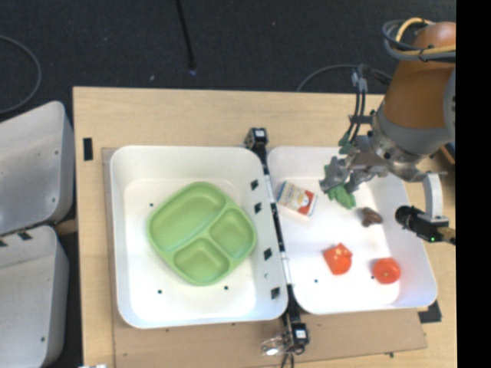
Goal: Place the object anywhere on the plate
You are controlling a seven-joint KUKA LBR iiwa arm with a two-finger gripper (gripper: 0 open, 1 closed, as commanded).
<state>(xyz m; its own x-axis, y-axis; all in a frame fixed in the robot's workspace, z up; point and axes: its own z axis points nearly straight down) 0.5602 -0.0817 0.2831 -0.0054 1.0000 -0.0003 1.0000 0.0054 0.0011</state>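
Plate (pixel 202 233): green, three compartments, in left bin (pixel 123 282).
Gripper (pixel 338 181): over right bin (pixel 414 294), above a green object (pixel 344 198); finger state cannot be told.
Nearby: carton (pixel 295 198), two orange-red pieces.

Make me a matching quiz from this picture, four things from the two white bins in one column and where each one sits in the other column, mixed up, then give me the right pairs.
Things:
1. green three-compartment plastic plate
2. small white and red carton
3. small dark brown lump
4. green leafy toy piece

Places:
A. right bin, close to the divider between the bins
B. right bin, directly at the gripper tip
C. middle of the left bin
D. right bin, just right of the green piece, above the two red-orange items

Pairs: 1-C, 2-A, 3-D, 4-B
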